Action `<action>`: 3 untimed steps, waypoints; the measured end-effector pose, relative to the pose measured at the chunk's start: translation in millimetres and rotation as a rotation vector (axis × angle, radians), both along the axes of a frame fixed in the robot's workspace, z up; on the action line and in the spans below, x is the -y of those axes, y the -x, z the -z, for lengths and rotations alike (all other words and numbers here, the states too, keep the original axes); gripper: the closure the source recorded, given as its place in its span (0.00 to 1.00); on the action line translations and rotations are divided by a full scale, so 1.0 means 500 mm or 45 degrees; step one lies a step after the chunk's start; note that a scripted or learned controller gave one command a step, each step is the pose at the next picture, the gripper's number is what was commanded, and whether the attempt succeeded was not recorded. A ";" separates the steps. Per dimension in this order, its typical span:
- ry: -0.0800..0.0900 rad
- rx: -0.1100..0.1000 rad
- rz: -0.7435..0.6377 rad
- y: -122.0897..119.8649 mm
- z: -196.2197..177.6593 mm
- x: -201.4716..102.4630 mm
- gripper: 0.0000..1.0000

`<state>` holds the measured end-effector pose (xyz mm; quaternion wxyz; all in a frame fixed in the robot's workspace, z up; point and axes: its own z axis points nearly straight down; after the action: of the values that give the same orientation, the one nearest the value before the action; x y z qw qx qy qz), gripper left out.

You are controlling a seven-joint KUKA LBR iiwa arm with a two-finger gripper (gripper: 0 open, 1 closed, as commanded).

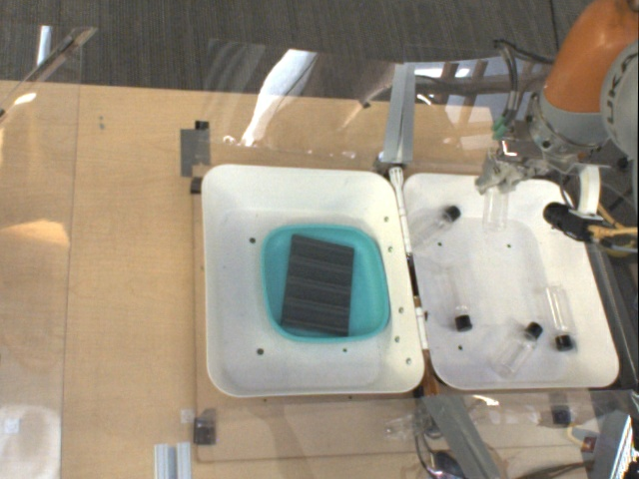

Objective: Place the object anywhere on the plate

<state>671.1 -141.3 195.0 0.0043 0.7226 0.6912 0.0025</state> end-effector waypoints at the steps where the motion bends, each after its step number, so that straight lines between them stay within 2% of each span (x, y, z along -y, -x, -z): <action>1: -0.002 -0.006 -0.201 0.054 0.019 -0.167 1.00; 2: -0.001 -0.006 -0.565 0.168 0.019 -0.317 1.00; 3: -0.001 -0.006 -0.699 0.215 0.020 -0.447 1.00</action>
<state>563.7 82.2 185.0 0.0016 0.5083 0.8612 0.0020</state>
